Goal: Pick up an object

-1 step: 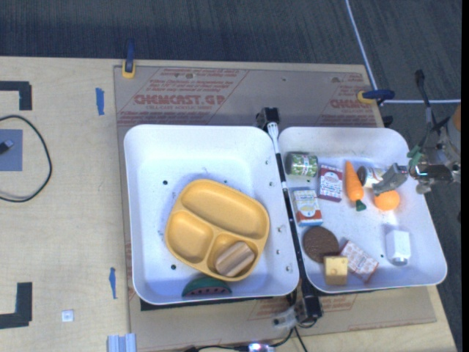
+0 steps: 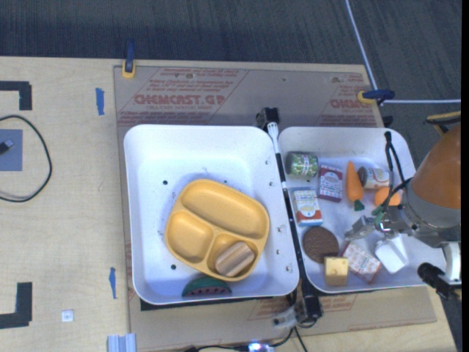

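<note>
Where the gripper [image 2: 370, 224] hovers, an orange carrot [image 2: 354, 182] lies.

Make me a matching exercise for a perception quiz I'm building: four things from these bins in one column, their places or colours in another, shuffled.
Things:
1. divided tray
2. carrot
3. brown disc
4. watermelon slice

Descriptions:
A. orange, in the right bin
B. yellow, holds a bread roll in one compartment
C. at the left bin's near edge
D. round, just above the cheese block

Pairs: 1-B, 2-A, 3-D, 4-C

floor: dark blue-grey carpet [image 2: 220, 13] | bench: pale wood [image 2: 66, 218] | backing: brown printed board [image 2: 220, 97] under bins
</note>
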{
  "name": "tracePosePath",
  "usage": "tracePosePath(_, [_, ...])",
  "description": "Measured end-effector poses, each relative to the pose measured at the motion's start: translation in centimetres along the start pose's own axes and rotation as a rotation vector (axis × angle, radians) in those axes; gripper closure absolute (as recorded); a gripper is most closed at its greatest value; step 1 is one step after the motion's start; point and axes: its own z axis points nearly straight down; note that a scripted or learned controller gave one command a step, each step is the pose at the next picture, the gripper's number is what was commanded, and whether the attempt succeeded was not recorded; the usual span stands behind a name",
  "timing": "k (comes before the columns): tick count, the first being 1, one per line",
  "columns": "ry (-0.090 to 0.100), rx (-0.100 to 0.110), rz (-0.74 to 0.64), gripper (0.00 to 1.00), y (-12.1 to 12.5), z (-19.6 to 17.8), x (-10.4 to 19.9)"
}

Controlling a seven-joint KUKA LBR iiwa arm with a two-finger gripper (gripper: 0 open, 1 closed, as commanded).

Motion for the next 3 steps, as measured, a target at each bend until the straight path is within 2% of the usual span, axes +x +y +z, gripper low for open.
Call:
tracePosePath(1, [0.001, 0.001, -0.002, 0.0, -0.4, 1.1, 5.2])
tracePosePath(2, [-0.001, -0.005, 0.0, 1.0, -0.2, 0.0, 5.1])
tracePosePath(3, [0.003, 0.003, -0.002, 1.0, -0.4, -8.8, 14.9])
